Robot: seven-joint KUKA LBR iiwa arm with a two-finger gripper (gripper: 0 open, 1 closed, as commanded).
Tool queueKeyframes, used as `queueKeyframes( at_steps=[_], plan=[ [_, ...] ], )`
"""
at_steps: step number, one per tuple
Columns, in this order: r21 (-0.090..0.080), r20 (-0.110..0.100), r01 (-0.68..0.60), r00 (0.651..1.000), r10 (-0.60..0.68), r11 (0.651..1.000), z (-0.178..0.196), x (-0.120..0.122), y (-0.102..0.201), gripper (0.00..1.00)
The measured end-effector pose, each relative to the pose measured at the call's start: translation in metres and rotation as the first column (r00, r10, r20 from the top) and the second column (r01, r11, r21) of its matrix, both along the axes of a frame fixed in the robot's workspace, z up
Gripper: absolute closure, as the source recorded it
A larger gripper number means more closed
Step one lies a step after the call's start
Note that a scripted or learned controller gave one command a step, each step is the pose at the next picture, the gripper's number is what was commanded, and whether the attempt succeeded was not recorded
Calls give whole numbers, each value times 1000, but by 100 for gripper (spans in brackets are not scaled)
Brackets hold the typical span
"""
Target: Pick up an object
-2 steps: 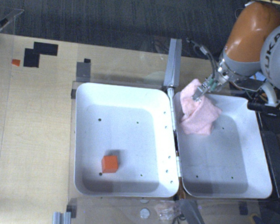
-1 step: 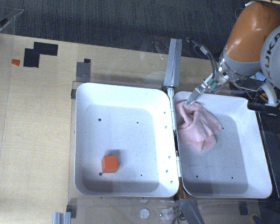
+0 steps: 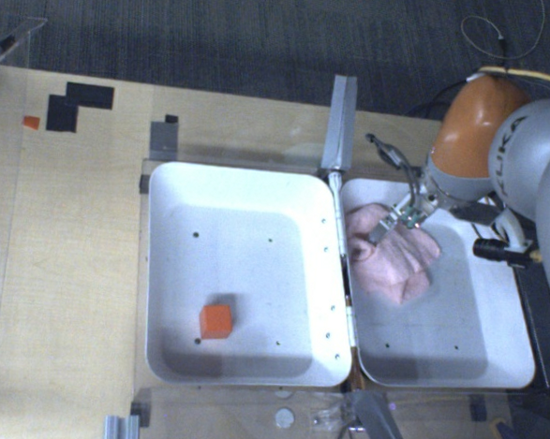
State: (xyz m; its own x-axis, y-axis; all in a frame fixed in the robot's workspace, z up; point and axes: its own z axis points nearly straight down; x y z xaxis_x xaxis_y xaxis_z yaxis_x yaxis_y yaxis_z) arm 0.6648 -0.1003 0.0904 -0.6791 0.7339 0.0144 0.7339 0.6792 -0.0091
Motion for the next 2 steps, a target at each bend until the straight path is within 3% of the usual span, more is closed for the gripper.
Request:
queueKeyframes(
  at_steps=[1, 2],
  plan=[
    [-6, 32, -105, 994, 105, 994, 99, -3, 39, 0],
    [-9, 31, -265, 964, 265, 964, 8, -42, -2, 0]
  ],
)
